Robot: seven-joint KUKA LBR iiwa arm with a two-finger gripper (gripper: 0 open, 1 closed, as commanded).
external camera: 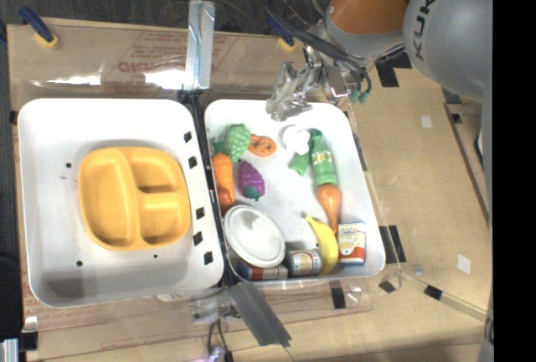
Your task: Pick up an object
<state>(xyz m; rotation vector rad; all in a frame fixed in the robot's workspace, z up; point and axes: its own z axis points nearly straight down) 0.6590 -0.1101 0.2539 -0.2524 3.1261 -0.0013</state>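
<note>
Even overhead light, fairly bright, whites near blown out in both bins. Glare on the tape strip (pixel 199 46) and plastic sheet (pixel 126 71). Soft overall; gripper (pixel 289 100) slightly blurred.

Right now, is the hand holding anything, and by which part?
Nothing is held: the hand hangs over the right bin's far rim, with no object between its fingers.

2 white bins (pixel 33 184). 1 yellow divided tray (pixel 134 194). 2 carrots (pixel 224 180), 1 green bottle (pixel 322 157), 1 purple grape bunch (pixel 250 180), 1 banana (pixel 323 241), 1 white bowl (pixel 254 236), 2 cans (pixel 303 262), 1 small carton (pixel 352 242).
</note>
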